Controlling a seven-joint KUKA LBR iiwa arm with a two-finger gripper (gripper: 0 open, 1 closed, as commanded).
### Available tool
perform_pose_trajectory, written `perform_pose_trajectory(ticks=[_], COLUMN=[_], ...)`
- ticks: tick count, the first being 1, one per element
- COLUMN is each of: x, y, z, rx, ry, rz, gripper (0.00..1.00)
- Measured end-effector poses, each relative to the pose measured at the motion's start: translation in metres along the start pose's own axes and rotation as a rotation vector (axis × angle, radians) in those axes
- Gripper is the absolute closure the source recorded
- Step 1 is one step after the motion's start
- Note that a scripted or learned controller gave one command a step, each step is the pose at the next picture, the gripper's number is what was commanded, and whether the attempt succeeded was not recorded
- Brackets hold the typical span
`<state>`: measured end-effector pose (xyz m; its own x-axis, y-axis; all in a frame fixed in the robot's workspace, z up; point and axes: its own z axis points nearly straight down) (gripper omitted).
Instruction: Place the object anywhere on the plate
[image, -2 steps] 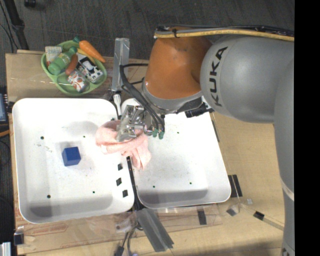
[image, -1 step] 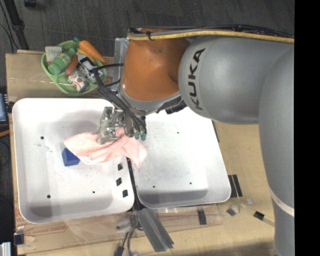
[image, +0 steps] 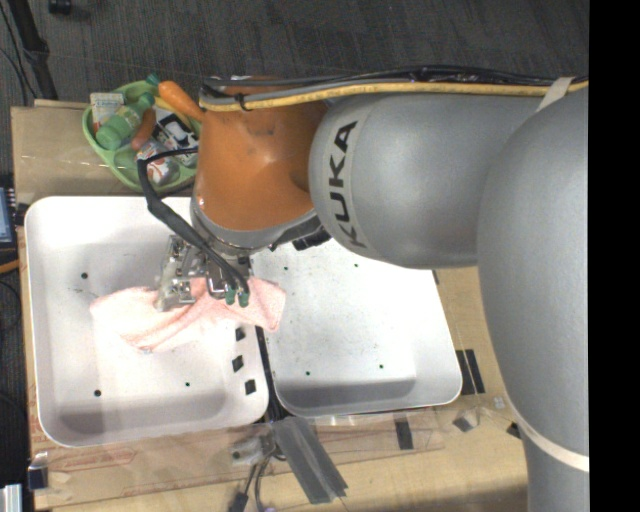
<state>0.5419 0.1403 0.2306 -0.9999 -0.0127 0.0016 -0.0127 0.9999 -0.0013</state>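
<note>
The hand (image: 205, 285) hovers low over a pink cloth (image: 185, 312) lying in the left bin (image: 60, 330), whether gripping it I cannot tell, and with no plate that I can make out, the placing looks undone.

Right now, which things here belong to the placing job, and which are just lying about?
Belong to the job:
- pink cloth, lying in the left bin, one corner draped over the divider
- gripper, just above the cloth

Just lying about:
- green bowl of small items, behind the left bin
- right bin

No plate can be made out.
</note>
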Motion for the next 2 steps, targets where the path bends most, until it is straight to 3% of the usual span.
perform_pose_trajectory(ticks=[1,2], x=[0.0116,0.0115], y=[0.0511,0.051], z=[-0.0012,-0.0014], rx=[-0.001,-0.001], ry=[-0.002,-0.003], rz=[0.001,0.001], gripper=[1.0,0.0])
